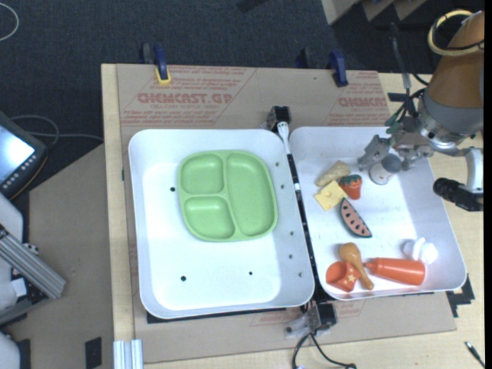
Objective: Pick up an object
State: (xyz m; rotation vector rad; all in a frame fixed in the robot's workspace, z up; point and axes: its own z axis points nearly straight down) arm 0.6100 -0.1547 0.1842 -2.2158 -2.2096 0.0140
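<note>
Counter (231, 83), right bin (438, 229) | gripper (382, 162) hovering, aperture can't tell | strawberry (352, 184) just beside at 7 o'clock

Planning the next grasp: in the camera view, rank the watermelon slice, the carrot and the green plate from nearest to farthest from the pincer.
From the pincer:
1. Watermelon slice, mid right bin, below the pincer.
2. Carrot, right bin's near edge.
3. Green plate, left bin.

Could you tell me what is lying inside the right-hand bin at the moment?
The right bin holds a cheese wedge, a strawberry, a watermelon slice, a chicken drumstick, a tomato, a carrot and a small white object. The tool covers part of its floor.
</note>
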